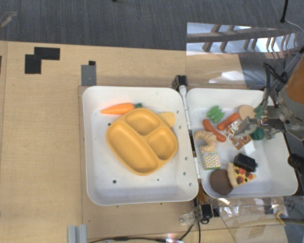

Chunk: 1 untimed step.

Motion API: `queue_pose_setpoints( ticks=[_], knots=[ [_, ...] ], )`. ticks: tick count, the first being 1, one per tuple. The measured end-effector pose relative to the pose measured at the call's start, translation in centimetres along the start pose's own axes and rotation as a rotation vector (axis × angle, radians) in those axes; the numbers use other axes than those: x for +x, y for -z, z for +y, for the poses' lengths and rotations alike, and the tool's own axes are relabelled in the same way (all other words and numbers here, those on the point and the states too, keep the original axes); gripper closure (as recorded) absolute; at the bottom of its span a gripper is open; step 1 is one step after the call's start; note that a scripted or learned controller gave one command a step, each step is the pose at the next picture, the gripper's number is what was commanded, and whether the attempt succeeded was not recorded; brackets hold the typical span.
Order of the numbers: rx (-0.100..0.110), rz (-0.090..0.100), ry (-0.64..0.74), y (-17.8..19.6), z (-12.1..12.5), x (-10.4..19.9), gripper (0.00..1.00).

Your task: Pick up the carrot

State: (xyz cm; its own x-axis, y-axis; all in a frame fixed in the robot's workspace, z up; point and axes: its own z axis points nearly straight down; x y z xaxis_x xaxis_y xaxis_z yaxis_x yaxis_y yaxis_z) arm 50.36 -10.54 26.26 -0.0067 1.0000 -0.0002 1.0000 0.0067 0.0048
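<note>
Leftward, carrot (117,108) beside yellow plate (142,140) in left bin (99,186); tool (248,128) state unclear.

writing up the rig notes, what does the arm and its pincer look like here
The arm enters at the right edge, with a broad orange band and grey housing below it. Dark cables loop along its upper side. The pincer is small, made of grey and dark metal parts, over the right bin.
</note>
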Motion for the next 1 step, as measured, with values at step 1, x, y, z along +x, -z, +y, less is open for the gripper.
queue_pose_setpoints(
  ticks=[1],
  knots=[
    [-0.002, -0.002, 0.244, -2.82, -1.46, -3.14, 0.0]
  ],
)
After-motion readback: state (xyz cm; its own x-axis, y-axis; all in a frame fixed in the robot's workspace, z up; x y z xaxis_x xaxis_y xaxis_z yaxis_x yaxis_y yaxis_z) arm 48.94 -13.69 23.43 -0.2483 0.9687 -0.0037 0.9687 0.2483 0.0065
